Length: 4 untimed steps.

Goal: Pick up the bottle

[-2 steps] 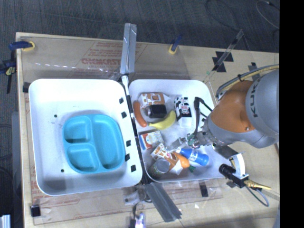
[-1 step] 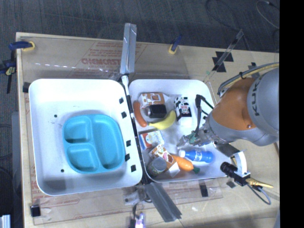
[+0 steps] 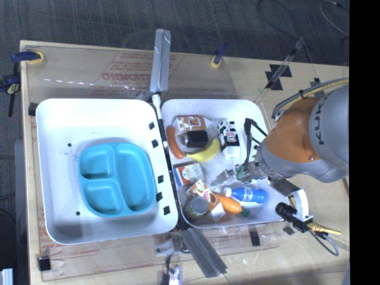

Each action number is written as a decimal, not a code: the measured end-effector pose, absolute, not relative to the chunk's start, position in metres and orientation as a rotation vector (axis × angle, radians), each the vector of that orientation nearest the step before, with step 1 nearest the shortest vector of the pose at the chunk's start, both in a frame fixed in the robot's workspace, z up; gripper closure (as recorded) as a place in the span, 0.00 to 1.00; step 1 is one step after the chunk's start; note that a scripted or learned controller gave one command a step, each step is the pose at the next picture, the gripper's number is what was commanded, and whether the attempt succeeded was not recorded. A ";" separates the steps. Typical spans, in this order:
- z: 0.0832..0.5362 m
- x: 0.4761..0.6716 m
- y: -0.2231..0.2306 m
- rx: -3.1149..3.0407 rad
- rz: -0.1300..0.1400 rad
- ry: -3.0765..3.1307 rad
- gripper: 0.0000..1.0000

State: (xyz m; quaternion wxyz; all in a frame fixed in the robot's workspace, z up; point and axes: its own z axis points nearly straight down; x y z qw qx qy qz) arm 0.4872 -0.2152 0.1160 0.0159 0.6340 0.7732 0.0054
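Gripper (image 3: pixel 236 172) low in the right bin (image 3: pixel 252 108), just above the bottle (image 3: pixel 248 195).
Can't tell how its jaws stand; a carrot (image 3: pixel 227 203) touches the bottle's left end.

Turquoise tray (image 3: pixel 114 179) in white left bin (image 3: pixel 53 129); blue bottle (image 3: pixel 248 195), white cap; orange carrot (image 3: pixel 227 203); yellow banana (image 3: pixel 205 154); grey arm (image 3: pixel 332 129), orange band.
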 end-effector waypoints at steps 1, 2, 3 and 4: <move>0.193 0.477 -0.211 1.819 0.000 2.561 0.00; 0.165 0.477 -0.209 1.792 -0.002 2.584 0.00; 0.202 0.477 -0.211 1.797 0.000 2.577 0.00; 0.161 0.477 -0.209 1.773 -0.002 2.597 0.00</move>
